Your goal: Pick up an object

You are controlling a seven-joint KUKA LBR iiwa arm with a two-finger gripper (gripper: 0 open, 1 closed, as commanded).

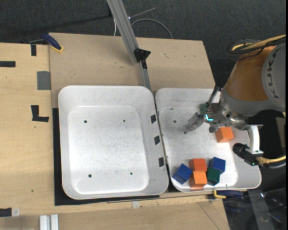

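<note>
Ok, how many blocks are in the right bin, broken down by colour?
Orange blocks: 3
Blue blocks: 2
Green blocks: 1
Total: 6, all in the right bin.

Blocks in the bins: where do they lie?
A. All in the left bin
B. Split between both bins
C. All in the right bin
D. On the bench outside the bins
C: the orange block by the gripper and the cluster led by the blue block all sit in the right bin.
</note>
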